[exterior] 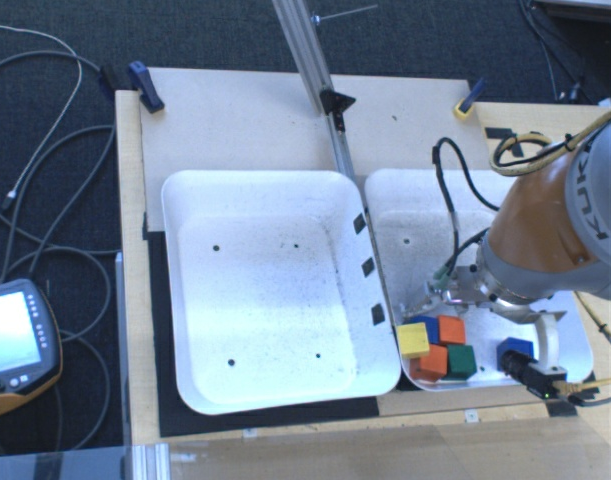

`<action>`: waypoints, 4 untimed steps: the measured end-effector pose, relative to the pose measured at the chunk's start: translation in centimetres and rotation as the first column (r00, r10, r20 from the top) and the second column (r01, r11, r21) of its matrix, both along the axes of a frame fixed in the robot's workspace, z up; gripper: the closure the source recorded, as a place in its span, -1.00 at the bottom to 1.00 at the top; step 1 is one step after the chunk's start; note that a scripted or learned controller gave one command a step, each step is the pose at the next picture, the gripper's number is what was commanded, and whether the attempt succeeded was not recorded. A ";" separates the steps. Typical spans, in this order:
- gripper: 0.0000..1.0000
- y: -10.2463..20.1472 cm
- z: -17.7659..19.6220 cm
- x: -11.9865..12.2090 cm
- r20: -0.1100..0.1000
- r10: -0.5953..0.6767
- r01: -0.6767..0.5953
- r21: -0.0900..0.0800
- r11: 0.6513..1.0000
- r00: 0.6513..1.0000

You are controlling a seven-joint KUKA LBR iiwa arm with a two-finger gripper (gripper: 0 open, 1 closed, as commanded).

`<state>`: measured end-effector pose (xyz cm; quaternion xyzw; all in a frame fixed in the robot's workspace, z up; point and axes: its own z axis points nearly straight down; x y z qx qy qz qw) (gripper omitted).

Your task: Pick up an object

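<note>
The arm (545, 223) reaches in from the right, wrist bent downward.

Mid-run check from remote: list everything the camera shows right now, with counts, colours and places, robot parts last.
Bins: 2, white, side by side on the bench; left bin, right bin.
Blocks: a cluster in the right bin's near corner: yellow block, orange block, green block, a second orange block, blue block further right.
Clamps: blue clamp and yellow clamp at the bench's far edge.
Handheld screen unit: 1, floor at left.
Arm: 1, grey and orange, above the right bin; gripper just above the blocks.
</note>
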<state>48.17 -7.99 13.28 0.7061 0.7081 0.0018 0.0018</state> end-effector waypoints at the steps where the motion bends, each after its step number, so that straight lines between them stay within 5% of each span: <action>1: -1.00 -2.2 -3.2 0.3 0.005 -0.004 0.004 0.003 1.000 1.000; 4: -1.00 -4.4 -3.3 3.2 -0.003 -0.002 0.002 -0.001 1.000 1.000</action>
